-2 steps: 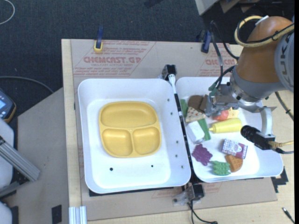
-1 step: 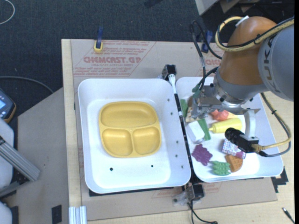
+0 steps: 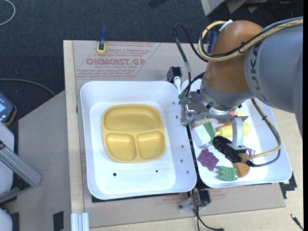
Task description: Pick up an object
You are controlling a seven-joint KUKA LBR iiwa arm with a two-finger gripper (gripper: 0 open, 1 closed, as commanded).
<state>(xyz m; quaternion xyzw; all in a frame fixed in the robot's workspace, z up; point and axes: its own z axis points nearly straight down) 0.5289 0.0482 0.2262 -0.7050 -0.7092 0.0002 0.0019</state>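
Note:
My gripper [image 3: 202, 128] hangs low over the left part of the right bin [image 3: 276, 173], under the grey and orange wrist. Loose toys lie around it. A purple grape-like piece [image 3: 208, 159] rests just in front of it. A green piece [image 3: 227, 173] and an orange piece [image 3: 242, 170] lie near the bin's front edge. A yellow piece [image 3: 230, 129] sits to the gripper's right, and a green stick [image 3: 210, 128] shows right beside the gripper. Whether anything is in its grasp is hidden by the wrist.
The left bin [image 3: 91, 143] holds a yellow divided plate [image 3: 134, 132] with three compartments. A cardboard sheet [image 3: 115, 59] lies under both bins. The arm covers the back half of the right bin.

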